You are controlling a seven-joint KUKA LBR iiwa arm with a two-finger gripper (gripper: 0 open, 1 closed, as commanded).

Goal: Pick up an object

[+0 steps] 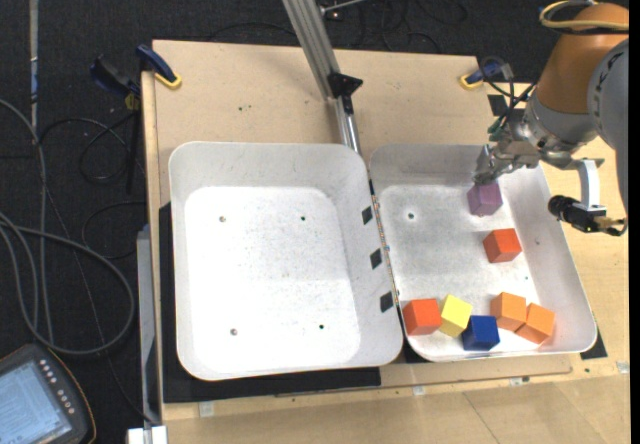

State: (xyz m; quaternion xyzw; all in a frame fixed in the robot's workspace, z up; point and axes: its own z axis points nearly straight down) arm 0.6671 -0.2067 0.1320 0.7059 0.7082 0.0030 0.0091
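The claw (492,170) hangs over the far part of the right bin (570,272), at the end of the grey arm (585,72) with its orange band, which reaches in from the right. Whether the claw is open or closed cannot be told; it is dark and small against the bin's white floor. A purple cube (485,198) sits directly below the claw tip, touching it or just under it; no gap can be made out between them, and a grip cannot be confirmed.

Just nearer than the purple cube lies an orange cube (502,245), apart from it. Along the near edge of the same bin stands a row of blocks: a red-orange cube (423,315), a yellow cube (455,315) beside it, a blue cube (481,332), then two orange cubes (525,316) close together at the right.

The left bin (190,232) adjoins the right bin on the bench (250,92).

No brand, label or readable writing can be made out on anything.
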